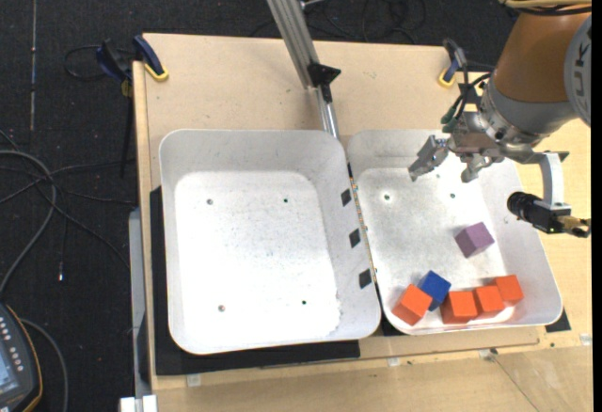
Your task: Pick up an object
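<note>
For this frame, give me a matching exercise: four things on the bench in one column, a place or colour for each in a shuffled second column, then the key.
Things:
1. purple block
2. blue block
3. tool
4. left bin

Places or colours:
A. above the far end of the right bin, nothing between its fingers
B. lying alone near the middle of the right bin
C. white, beside the right bin
D. against an orange block at the right bin's near edge

Pairs: 1-B, 2-D, 3-A, 4-C

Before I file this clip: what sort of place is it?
Probably a robotics lab: a grey-and-orange arm over two white bins on a clamped wooden bench, loose cables on dark carpet.
</note>
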`<state>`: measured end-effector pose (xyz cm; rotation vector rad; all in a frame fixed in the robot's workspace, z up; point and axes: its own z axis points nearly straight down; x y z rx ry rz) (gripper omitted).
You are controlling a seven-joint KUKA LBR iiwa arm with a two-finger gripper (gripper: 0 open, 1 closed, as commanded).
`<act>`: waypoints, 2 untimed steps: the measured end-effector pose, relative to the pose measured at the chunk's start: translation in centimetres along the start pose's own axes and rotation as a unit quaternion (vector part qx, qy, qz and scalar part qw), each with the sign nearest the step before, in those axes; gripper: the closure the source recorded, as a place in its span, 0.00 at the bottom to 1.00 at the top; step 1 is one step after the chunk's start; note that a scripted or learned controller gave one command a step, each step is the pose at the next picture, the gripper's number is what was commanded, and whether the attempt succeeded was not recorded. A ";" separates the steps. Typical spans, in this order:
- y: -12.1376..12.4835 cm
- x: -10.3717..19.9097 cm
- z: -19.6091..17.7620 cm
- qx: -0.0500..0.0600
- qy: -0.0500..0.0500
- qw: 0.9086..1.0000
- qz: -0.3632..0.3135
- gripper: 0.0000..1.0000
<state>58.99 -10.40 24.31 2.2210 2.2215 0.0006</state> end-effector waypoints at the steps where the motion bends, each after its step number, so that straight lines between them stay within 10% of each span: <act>1: 1.4 -7.7 -5.5 -0.004 -0.003 1.000 0.003 0.00; 2: -4.5 -9.2 -7.8 0.000 -0.001 1.000 0.002 0.00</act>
